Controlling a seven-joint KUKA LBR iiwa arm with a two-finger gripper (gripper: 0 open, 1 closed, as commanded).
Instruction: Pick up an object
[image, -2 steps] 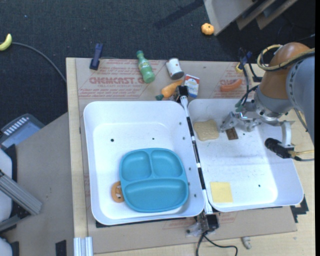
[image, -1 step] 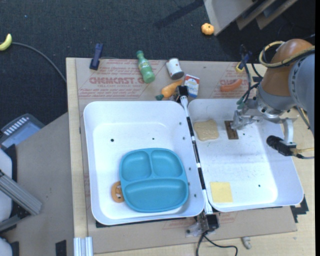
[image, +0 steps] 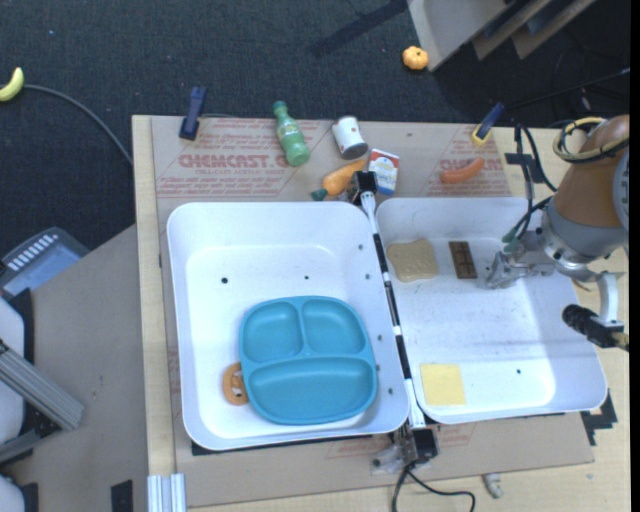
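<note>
While the arm (image: 590, 195) reaches in from the right, its end effector (image: 503, 270) sits low over the right bin (image: 560, 390), near that bin's far edge; whether it is open or closed cannot be told, and nothing is visibly gripped. Just to its left a small dark brown bar (image: 461, 259) lies on the bin floor, close to the end effector but seemingly apart from it. Further left, near the bin's far left corner, rests a tan slice of bread (image: 413, 260). A yellow square (image: 442, 384) lies near the right bin's near left corner, well apart from the others.

Most of the near half of the left bin (image: 200, 300) is taken by a blue divided plate (image: 306, 358), with a small orange-brown cookie (image: 235, 385) tucked against the plate's left edge, partly beneath it.

Beyond the bins, along the far edge of the bench (image: 150, 300), lie a green bottle (image: 291, 135), a small can (image: 349, 137), a carrot (image: 340, 179), a little carton (image: 383, 170) and a sausage (image: 462, 172). Two blue clamps (image: 192, 112) (image: 487, 122) grip the bench's far edge.
</note>
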